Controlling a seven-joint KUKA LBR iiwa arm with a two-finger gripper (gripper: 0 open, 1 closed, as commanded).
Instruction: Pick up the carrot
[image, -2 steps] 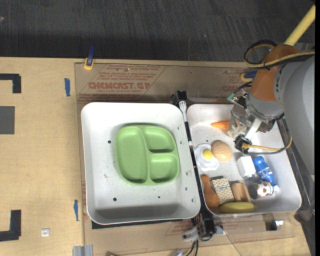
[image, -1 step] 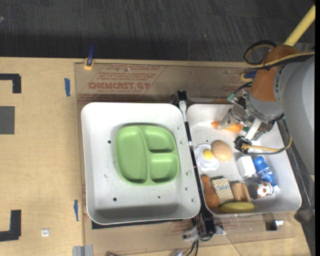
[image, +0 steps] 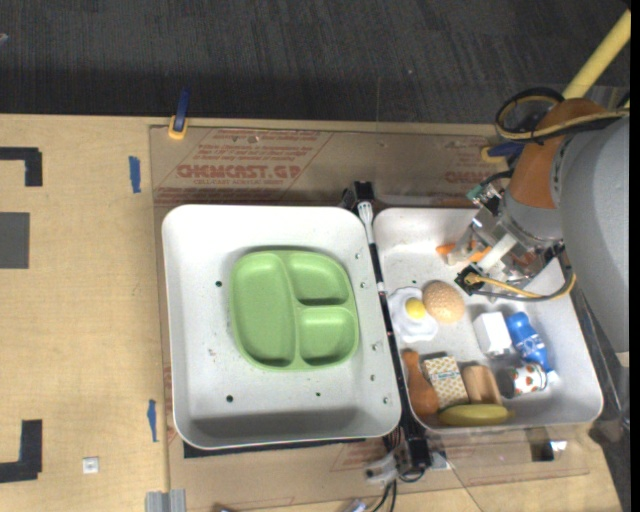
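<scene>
- Where the left bin (image: 190, 330) sits on the surface, it holds a green divided plate (image: 294, 306).
- Right bin (image: 590, 385): a carrot (image: 419, 388) lies at its lower left, against the wall.
- Hand (image: 484, 258) hovers over the upper right bin area, well apart from the carrot; finger state cannot be determined.

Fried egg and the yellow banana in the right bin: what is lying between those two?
In the camera view, a tan speckled block lies between the fried egg and the banana, closer to the banana.
</scene>
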